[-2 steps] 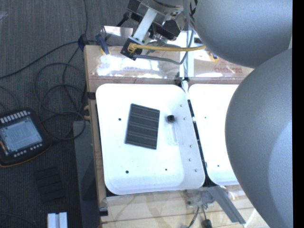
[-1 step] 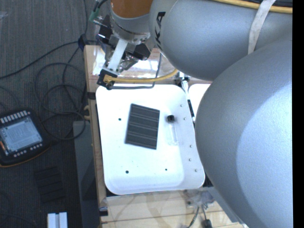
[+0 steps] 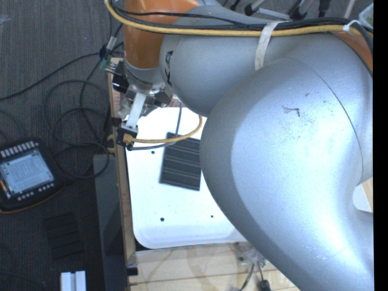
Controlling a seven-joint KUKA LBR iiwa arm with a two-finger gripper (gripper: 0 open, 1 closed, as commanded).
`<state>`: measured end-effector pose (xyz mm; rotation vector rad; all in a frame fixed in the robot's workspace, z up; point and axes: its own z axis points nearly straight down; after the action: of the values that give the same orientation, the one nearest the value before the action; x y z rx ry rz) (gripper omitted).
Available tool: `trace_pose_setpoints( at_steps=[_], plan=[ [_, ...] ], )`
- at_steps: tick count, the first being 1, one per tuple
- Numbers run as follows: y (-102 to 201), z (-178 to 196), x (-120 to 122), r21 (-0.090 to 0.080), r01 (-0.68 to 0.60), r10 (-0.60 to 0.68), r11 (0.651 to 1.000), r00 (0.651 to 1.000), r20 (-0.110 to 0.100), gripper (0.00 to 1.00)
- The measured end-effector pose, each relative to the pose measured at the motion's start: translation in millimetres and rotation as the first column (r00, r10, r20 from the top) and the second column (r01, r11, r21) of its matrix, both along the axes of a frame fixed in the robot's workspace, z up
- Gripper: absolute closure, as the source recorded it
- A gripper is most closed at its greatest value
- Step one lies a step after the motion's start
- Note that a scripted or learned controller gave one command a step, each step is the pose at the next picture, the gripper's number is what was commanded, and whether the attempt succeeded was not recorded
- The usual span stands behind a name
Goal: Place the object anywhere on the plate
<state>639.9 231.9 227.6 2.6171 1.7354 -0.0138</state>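
A black ribbed rectangular slab (image 3: pixel 180 162) lies flat in the white bin (image 3: pixel 176 223), near its upper middle. A thin dark rod (image 3: pixel 179 121) rises from the slab's top edge. My gripper (image 3: pixel 148 94) hangs under the orange band (image 3: pixel 151 23) at the bin's upper left corner, up and to the left of the slab. The big grey arm (image 3: pixel 291 150) covers the right side of the bin and everything beyond it.
The bin's wooden left rim (image 3: pixel 121 180) runs down the view. Left of it, on dark carpet, lie a teach pendant (image 3: pixel 24 174), loose cables (image 3: pixel 73 114) and a small black ribbed piece (image 3: pixel 63 235). Bare white bin floor shows below the slab.
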Motion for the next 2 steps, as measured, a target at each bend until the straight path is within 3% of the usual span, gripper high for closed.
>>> trace_pose_setpoints(
  at_steps=[1,2],
  plan=[
    [2.4,-61.1,28.3,0.005,-0.139,0.139,0.990,0.990,0.006,1.00],
    [2.0,-62.8,27.5,0.006,-0.139,0.139,0.990,0.990,0.002,0.00]
  ],
)
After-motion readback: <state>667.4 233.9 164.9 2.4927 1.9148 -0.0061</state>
